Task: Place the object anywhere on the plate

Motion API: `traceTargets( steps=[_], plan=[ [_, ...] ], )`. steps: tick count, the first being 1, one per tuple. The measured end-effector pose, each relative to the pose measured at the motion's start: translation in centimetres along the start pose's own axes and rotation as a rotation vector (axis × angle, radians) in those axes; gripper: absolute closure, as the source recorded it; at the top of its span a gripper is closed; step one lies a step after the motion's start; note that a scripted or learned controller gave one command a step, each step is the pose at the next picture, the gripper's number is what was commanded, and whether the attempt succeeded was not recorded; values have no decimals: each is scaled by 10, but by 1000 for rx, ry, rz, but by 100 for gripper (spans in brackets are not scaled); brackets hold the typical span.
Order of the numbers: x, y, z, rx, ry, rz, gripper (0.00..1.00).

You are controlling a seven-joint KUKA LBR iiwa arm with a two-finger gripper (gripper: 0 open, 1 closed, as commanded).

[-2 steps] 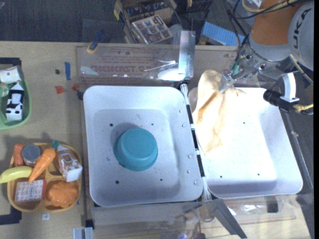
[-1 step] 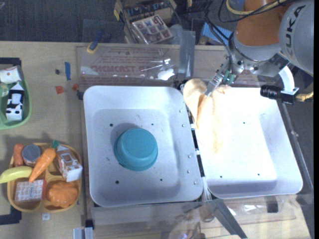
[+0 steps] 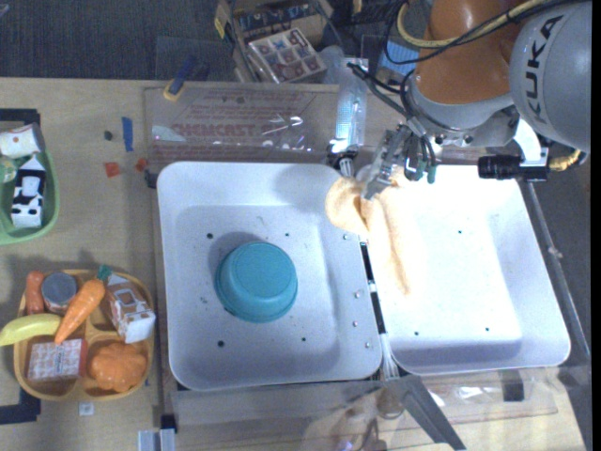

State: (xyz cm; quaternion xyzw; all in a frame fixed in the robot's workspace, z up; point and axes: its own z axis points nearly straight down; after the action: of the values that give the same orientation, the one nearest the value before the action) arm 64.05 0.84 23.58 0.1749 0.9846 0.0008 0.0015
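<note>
On the counter, nearest the camera, a tray holds toy food: a carrot, a banana and more. In the left bin sits the teal plate, turned upside down. Beyond it, a pale yellow cloth drapes over the divide between the left bin and the right bin, a strip trailing into the right one. My gripper is clamped on the cloth's upper end, lifting it. Farther back lies a clear plastic sheet.
</note>
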Motion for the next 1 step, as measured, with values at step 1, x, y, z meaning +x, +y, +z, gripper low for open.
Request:
traceTargets(
  steps=[1],
  plan=[
    [21,47,13,-1,0,-347,100]
  ],
)
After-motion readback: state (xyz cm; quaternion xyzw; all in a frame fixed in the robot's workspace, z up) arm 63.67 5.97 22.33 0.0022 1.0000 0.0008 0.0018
